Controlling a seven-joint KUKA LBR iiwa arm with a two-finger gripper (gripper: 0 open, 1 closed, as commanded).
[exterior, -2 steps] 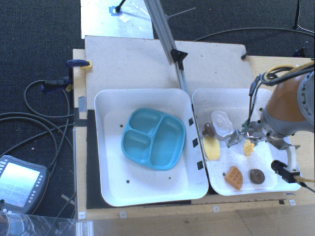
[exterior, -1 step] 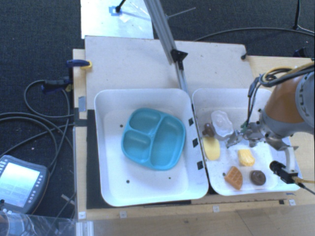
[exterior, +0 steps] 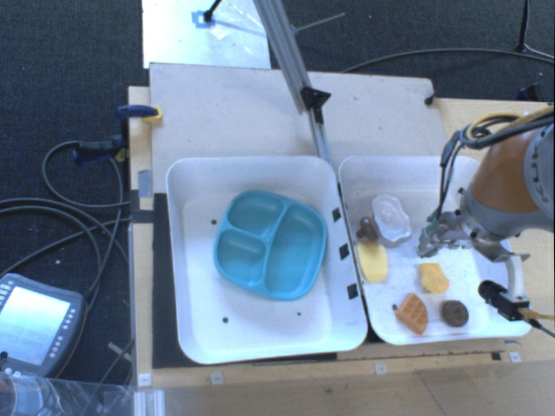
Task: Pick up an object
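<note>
My gripper [exterior: 430,241] hangs low over the right bin [exterior: 416,170], reaching in from the right. Just below it lies a yellow-orange chunk [exterior: 433,277], and a whitish translucent object [exterior: 390,217] lies to its left. A small brown piece [exterior: 367,229] and a pale yellow item [exterior: 374,261] rest near the bin's left wall. At the bin's front sit an orange waffle-like piece [exterior: 413,313] and a dark brown round piece [exterior: 454,313]. I see nothing held in the gripper.
The left bin [exterior: 186,232] carries a blue divided plate [exterior: 270,243]. A grey pole [exterior: 286,50] slants down to the wall between the bins. Cables and a pendant [exterior: 35,319] lie on the floor at the left.
</note>
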